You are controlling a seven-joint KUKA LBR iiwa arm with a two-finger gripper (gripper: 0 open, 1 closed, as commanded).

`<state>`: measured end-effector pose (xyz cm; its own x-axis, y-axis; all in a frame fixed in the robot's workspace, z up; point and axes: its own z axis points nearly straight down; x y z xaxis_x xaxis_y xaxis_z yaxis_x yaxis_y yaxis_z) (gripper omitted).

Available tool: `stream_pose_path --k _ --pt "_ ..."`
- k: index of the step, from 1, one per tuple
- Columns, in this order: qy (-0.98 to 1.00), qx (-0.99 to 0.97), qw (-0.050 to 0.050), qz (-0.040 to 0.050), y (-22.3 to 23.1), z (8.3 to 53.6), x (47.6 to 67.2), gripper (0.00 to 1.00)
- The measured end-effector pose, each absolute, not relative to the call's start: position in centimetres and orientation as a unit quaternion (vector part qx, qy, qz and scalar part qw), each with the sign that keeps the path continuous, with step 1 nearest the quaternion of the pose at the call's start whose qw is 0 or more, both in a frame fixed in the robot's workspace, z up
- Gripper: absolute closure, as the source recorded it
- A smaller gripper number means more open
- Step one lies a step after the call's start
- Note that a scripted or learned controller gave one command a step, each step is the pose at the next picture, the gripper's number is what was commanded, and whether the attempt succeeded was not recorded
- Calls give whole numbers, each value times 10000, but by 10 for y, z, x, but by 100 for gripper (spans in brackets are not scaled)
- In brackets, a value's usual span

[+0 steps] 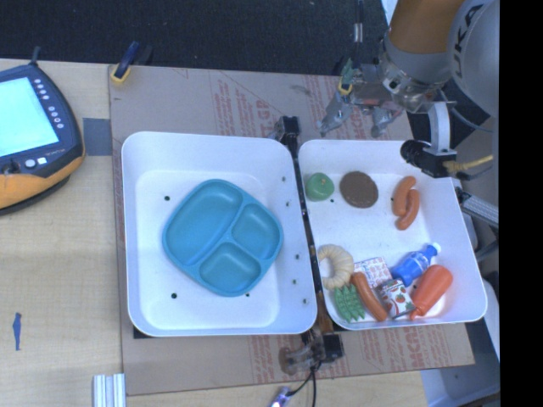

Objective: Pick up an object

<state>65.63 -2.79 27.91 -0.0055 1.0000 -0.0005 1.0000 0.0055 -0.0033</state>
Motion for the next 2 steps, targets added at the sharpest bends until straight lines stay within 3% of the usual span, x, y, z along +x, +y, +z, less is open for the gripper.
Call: stream_pose_path --k 1,2 --pt "-7080 -7062 15 19 -137 118 656 0" --pt "-7091 -7052 -8 8 -101 94 657 0"
